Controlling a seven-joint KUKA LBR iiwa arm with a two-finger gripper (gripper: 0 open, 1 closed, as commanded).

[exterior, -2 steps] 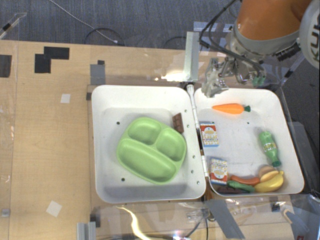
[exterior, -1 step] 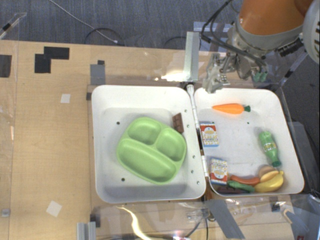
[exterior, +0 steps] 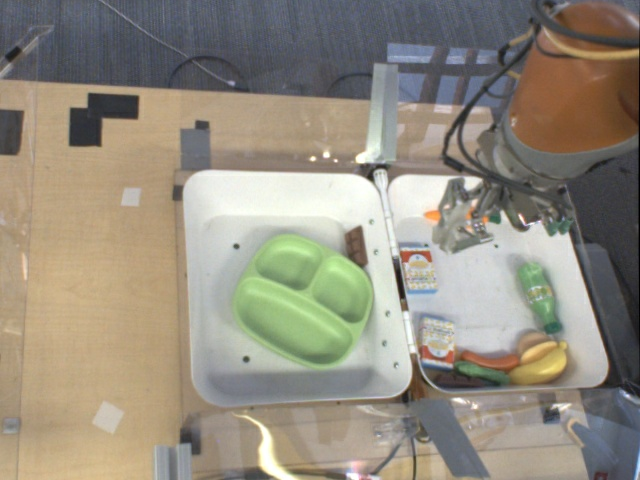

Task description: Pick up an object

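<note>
Nothing is being carried yet, so the pick is judged to be at its start: the approach is being made, while the grasp and the lift are both left to do. The gripper (exterior: 470, 221) is being held low over the far part of the right bin (exterior: 596, 368), and whether its jaws are spread or pressed together cannot be told from the metal parts that are showing; no object is being seen between them.

Just to the far-left side of the gripper, almost touching it, a small orange piece (exterior: 431, 214) is peeking out, and it is judged to be the likeliest target; too little of it is being shown for its shape to be named. A little nearer to the camera and to the left of the gripper, a small printed carton (exterior: 418, 269) is lying flat against the bin's left wall. A green bottle (exterior: 537, 293) is lying on its side to the right and nearer than the gripper, well apart from it. Farthest from the gripper, along the near wall, a second carton (exterior: 437, 341), a red-orange pepper-like item (exterior: 490, 361), and a yellow banana (exterior: 541, 365) are being crowded together, touching one another.

Well off to the left of the gripper, in the left bin (exterior: 200, 268), a green divided plate (exterior: 303, 297) is resting.
</note>
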